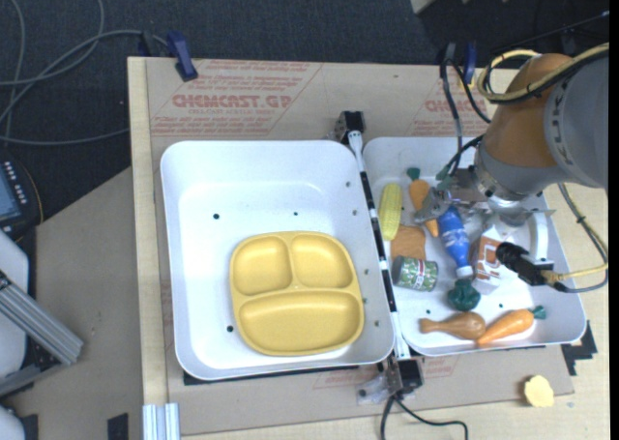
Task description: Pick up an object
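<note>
The right bin (566,322) holds several toy foods. A blue bottle (454,243) lies near its middle, cap toward the front. Left of it are a yellow corn cob (390,210), a tan bread slice (407,240) and a green can (416,274). A small carrot (418,190) lies at the back. A drumstick (455,325) and a larger carrot (507,326) lie along the front. A white and brown carton (491,259) sits right of the bottle. My gripper (455,204) hangs low over the bottle's rear end, below the orange wrist band (522,133).
The left bin (193,187) holds a yellow divided plate (295,291). A black divider clip (350,125) sits between the bins at the back. A small yellow piece (538,391) lies on the bench outside the right bin. Cables trail around the arm at the right.
</note>
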Motion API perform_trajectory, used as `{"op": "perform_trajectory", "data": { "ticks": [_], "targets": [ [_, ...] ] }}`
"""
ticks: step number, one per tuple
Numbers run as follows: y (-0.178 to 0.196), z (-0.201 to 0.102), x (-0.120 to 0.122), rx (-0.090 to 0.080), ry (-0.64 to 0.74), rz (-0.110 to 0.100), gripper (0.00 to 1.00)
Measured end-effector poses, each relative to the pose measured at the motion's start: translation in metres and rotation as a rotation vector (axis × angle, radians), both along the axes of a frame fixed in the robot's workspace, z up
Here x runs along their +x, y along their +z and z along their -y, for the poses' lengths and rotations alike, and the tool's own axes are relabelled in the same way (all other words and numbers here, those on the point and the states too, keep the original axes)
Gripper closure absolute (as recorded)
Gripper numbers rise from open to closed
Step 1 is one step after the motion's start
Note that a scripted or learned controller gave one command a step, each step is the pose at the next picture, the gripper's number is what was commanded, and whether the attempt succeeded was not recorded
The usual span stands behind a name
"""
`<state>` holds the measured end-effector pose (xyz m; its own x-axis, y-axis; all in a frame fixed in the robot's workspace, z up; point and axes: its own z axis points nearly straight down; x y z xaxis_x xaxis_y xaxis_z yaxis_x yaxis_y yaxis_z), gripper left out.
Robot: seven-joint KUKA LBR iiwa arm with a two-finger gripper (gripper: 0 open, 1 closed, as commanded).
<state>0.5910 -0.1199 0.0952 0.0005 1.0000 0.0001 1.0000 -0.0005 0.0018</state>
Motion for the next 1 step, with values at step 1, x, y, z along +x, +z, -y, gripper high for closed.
{"op": "perform_trajectory", "data": {
  "ticks": [1],
  "targets": [
    [0.0959,-0.0734,0.0046,0.002,0.009,0.009,1.00]
  ]
}}
